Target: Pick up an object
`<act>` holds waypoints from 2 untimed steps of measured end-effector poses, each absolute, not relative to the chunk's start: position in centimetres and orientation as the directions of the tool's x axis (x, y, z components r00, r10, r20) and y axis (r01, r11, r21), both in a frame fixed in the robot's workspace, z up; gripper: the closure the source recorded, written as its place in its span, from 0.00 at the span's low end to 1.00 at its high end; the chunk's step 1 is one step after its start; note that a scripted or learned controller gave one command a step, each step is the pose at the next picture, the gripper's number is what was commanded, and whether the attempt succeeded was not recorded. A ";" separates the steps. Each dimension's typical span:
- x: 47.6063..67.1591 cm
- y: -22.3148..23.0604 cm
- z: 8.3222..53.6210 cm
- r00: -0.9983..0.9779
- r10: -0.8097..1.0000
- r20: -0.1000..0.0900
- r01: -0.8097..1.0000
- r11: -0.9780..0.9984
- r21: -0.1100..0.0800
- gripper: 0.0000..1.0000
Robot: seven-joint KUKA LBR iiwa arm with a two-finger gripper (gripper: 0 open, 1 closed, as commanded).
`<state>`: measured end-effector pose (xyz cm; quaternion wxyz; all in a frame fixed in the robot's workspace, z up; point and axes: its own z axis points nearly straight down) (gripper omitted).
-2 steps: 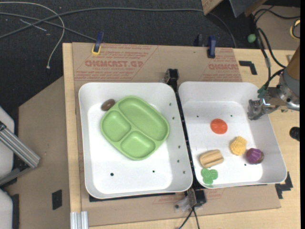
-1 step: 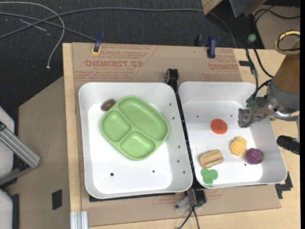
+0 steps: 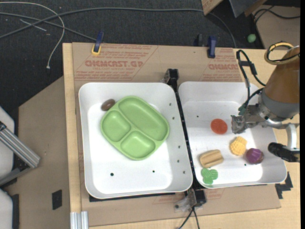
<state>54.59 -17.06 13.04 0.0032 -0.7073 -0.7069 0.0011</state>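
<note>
In the right bin (image 3: 209,97) lie a round red-orange piece (image 3: 219,126), a yellow corn-like piece (image 3: 238,146), a purple piece (image 3: 254,155), a tan bread-like piece (image 3: 210,158) and a green broccoli-like piece (image 3: 209,175). My gripper (image 3: 238,123) hangs low over the right bin, just right of the red-orange piece and above the yellow one. Nothing shows between its tips.
The left bin (image 3: 95,166) holds a green three-compartment plate (image 3: 135,127) and a small brown piece (image 3: 108,105) by the plate's upper left. Cardboard (image 3: 143,61) lies under both bins, with clamps at the back edge. Cables run along the arm at right.
</note>
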 end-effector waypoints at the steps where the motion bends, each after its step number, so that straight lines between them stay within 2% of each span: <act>1: 54.7 -17.1 14.4 0.001 1.000 0.001 1.000 -0.001 0.001 1.00; 2: 55.3 -17.9 19.2 0.000 1.000 -0.002 1.000 0.000 0.006 1.00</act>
